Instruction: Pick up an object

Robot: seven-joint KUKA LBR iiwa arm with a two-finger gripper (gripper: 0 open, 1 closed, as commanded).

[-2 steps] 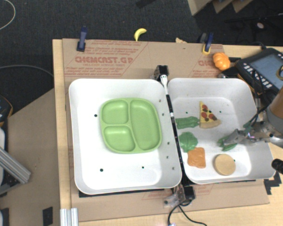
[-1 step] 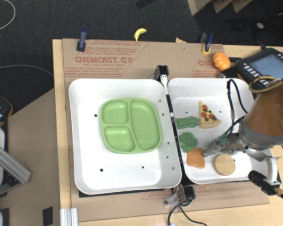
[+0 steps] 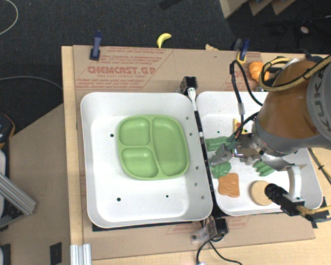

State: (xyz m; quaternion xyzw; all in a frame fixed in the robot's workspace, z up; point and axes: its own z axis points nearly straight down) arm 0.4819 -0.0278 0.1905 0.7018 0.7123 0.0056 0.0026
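At the frame's right, the gripper point(image 3: 227, 152) hangs over green pieces point(image 3: 215, 144), perhaps touching; whether its fingers are parted, I cannot tell.

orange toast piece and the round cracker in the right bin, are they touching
Apart. The camera view shows a strip of white bin floor between the orange toast piece and the round tan cracker, both lying flat in the right bin.

Even overhead light, soft shadows, sharp focus — mild white-bin point(image 3: 99, 203) glare
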